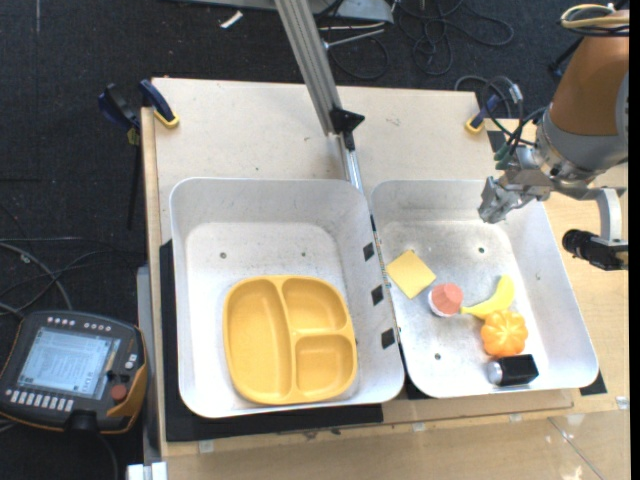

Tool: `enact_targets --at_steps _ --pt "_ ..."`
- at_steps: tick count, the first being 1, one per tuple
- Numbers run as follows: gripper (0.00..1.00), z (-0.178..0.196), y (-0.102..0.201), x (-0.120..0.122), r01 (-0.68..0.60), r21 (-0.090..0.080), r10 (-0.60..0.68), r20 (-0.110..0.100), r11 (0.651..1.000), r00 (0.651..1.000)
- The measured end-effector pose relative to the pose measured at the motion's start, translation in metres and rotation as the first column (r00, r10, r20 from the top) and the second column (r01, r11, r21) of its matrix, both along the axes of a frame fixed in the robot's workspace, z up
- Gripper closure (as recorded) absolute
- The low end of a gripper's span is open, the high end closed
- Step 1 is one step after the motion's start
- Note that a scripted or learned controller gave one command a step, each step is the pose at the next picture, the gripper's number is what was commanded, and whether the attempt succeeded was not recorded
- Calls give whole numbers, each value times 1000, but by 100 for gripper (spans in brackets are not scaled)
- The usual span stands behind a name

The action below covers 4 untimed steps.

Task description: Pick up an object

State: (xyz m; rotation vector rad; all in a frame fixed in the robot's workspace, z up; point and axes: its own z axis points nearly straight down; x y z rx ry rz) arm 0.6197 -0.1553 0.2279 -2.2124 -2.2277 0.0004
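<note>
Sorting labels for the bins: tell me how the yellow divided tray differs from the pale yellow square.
The divided tray lies in the left bin; the pale yellow square lies in the right bin. The tray is far larger, with rounded corners and three compartments; the square is small, flat and plain. The tray is deeper yellow. Both lie flat.

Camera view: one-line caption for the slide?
Gripper over the right bin's far edge; cheese, cup, banana, orange inside; yellow tray in left bin.
</note>
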Motion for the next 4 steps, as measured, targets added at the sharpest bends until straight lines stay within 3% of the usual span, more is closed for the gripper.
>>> enact_targets --at_steps 4 --pt "100 24 212 -48 -2 1 2 0 1000 1000"
